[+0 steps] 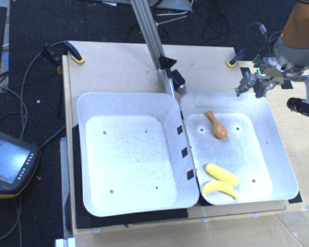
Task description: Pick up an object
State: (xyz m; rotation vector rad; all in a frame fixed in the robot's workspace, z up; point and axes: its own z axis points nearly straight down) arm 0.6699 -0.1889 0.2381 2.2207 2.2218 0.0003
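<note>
Hovering pincer [251, 86] above right bin [278, 153] rim, grip state unclear; bananas [220, 180], wooden spoon [216, 125] inside

**A robotics lab, by every sign**

The hand [251, 86] of a grey-and-orange industrial arm hangs over a plywood tabletop [123, 68] bearing two white bins [87, 107]. Far to the hand's left, on dark carpet [26, 30], lies a teach pendant [7, 163] trailing black cables [20, 94]. An aluminium rail [149, 30] rises between the bins, and yellow clamps [77, 59] grip the tabletop's far corners.
</note>
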